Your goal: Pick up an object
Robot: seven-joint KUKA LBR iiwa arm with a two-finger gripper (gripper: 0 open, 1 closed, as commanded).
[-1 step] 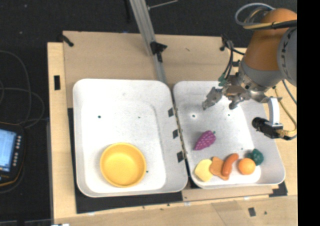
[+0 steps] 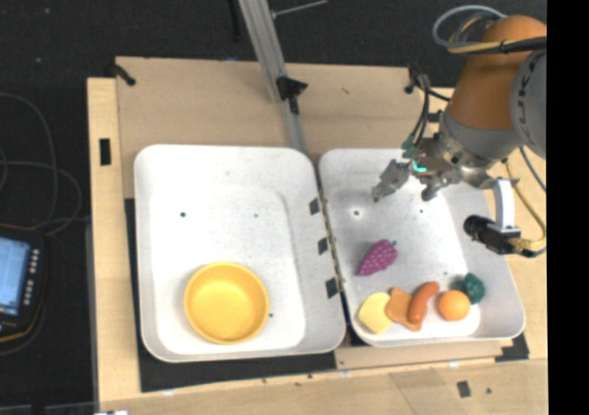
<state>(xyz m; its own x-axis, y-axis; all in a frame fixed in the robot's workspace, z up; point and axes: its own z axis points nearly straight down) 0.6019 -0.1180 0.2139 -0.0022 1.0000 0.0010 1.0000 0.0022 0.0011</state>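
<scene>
Gripper (image 2: 410, 184) open over rt bin (image 2: 405, 220); green item (image 2: 473, 287) unclear, maybe veg.

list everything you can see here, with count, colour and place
bins: 2, white, side by side on the bench
bowl: 1, yellow, left bin, near corner
grapes: 1, purple, middle of right bin
yellow piece: 1, pale yellow, right bin, near edge
carrot: 1, orange-red, beside the yellow piece
orange: 1, orange, right of the carrot
green item: 1, dark green, by the orange
arm: 1, grey and orange, from the right
gripper: 1, fingers open above right bin's far part
</scene>
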